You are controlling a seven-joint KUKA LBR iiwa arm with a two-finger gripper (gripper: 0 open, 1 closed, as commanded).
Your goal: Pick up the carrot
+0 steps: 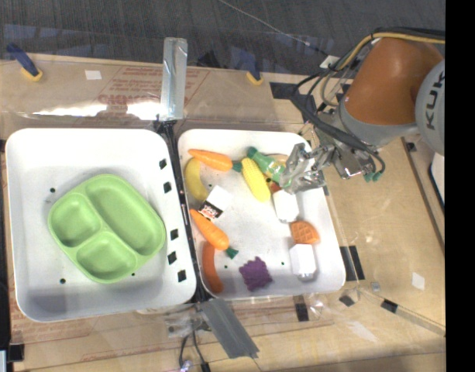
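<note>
Two carrots lie in the right bin (pixel 322 208). One carrot (pixel 210 160) rests near the bin's far edge, its green top pointing right. The other carrot (pixel 207 228) lies slanted by the left wall, green end toward the middle. My gripper (pixel 301 169) hangs over the bin's far right corner, above a green and yellow toy vegetable, well to the right of both carrots. Nothing visible is held in it.
The right bin also holds a banana (pixel 194 180), a yellow corn (pixel 255 179), a small printed packet (pixel 214 206), two white blocks (pixel 284 205), an orange lump (pixel 304 232), purple grapes (pixel 255 273) and a reddish sausage (pixel 211 268). A green divided plate (pixel 105 227) lies in the left bin (pixel 28 153).
</note>
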